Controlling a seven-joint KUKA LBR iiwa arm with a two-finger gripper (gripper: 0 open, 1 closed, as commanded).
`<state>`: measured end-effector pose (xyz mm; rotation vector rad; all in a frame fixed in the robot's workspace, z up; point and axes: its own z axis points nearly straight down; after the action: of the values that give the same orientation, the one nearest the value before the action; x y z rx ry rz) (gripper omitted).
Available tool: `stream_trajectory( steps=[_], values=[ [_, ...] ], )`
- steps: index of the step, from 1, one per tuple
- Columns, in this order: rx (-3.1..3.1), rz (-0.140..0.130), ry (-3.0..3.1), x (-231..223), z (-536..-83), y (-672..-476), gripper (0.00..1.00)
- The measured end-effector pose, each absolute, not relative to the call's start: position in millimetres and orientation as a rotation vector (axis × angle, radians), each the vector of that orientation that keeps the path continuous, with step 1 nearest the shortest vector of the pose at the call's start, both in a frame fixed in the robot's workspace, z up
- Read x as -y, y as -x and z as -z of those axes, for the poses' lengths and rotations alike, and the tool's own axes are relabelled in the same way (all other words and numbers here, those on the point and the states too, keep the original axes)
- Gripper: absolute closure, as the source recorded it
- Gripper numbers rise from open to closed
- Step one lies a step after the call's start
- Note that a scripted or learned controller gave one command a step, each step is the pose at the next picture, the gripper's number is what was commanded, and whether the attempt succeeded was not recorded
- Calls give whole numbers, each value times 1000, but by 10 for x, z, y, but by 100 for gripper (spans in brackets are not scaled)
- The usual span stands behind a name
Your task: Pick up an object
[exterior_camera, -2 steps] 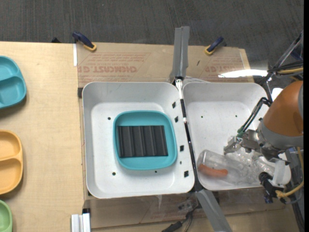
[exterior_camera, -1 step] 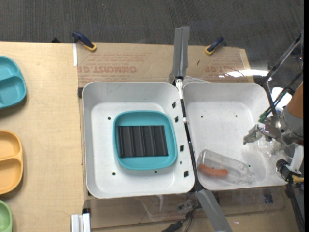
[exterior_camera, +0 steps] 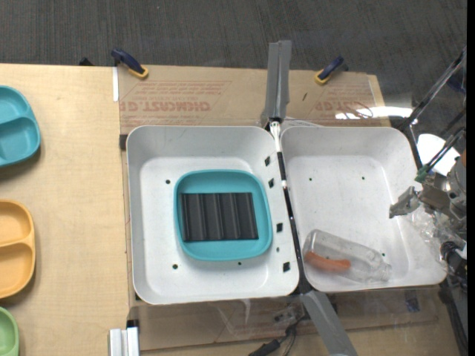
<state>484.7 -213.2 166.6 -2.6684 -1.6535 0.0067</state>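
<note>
While the fingers (state unclear) hover rightward, the clear bottle lies below-left, apart.

Bright, even overhead light fills the scene, and the two shallow white plastic bins read almost pure white with little surface detail. A strong patch of glare burns out on the brown cardboard sheet toward two o'clock. Shadows are soft and short: a faint grey rim lies inside each bin wall, and the ribbed teal plastic tray casts only a thin dark edge. The clear plastic bottle at five o'clock shows pale highlights. Focus is fairly sharp at the centre; the right edge looks slightly smeared and grainy.
</note>
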Motion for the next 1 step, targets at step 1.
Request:
stream_trajectory(
  steps=[1],
  values=[
    [1813,8,2572,1683,-927,-4813,0]
  ],
)
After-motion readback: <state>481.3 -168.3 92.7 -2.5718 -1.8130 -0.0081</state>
